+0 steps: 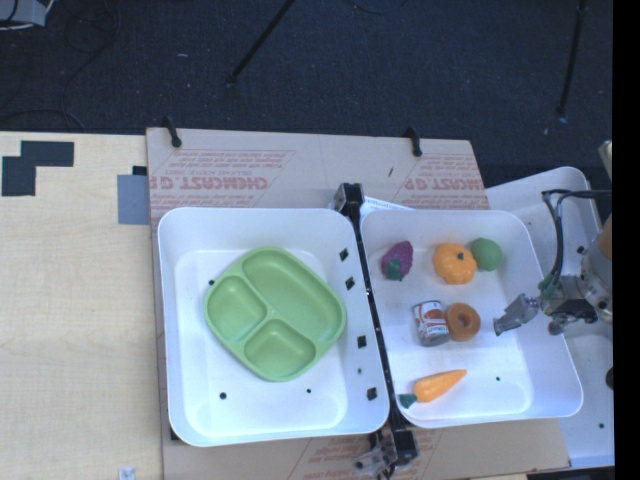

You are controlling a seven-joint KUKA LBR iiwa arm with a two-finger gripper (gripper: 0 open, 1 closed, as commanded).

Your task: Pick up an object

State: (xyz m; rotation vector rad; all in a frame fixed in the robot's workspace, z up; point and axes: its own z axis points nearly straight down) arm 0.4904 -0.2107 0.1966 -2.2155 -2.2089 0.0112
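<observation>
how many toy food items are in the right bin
6: purple fruit top left, orange pumpkin and green ball top right, can touching donut mid-bin, carrot at bottom.

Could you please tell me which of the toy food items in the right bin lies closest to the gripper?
The brown donut, beside the small can. It lies just left of the gripper, while the carrot, orange, green ball and purple piece lie farther off.

Robotics lab: white bins point(180, 268) on cardboard-covered bench point(260, 173), toy food, floor cables.
</observation>
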